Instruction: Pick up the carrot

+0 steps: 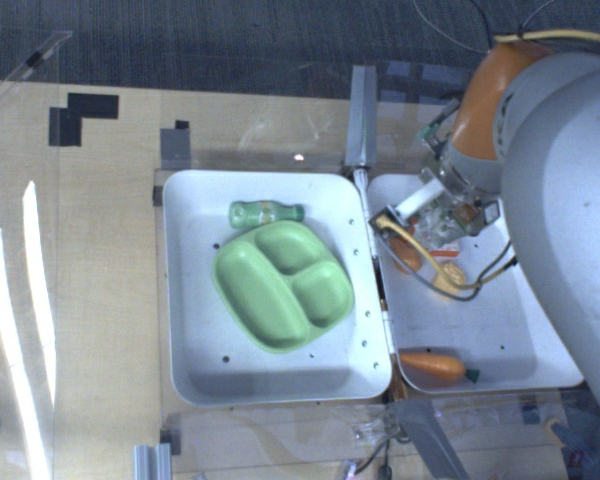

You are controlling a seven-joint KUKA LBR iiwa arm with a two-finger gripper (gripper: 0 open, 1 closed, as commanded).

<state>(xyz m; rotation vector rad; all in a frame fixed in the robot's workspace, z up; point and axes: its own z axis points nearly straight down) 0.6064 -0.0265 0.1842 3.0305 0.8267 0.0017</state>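
The carrot (433, 366) is orange with a small green top and lies on its side at the front left corner of the right bin (500, 343). My gripper (432, 220) hangs over the back of that bin, well behind the carrot and apart from it. Small brownish and yellow pieces (420, 258) lie just under and in front of the gripper. The arm's grey body and orange band cover the bin's right side.
The left bin (185, 298) holds a green divided plate (283, 285) and a small green bottle (265, 212) lying behind it. A metal divider rail (361, 128) runs between the bins. A yellow cable (450, 280) loops near the gripper.
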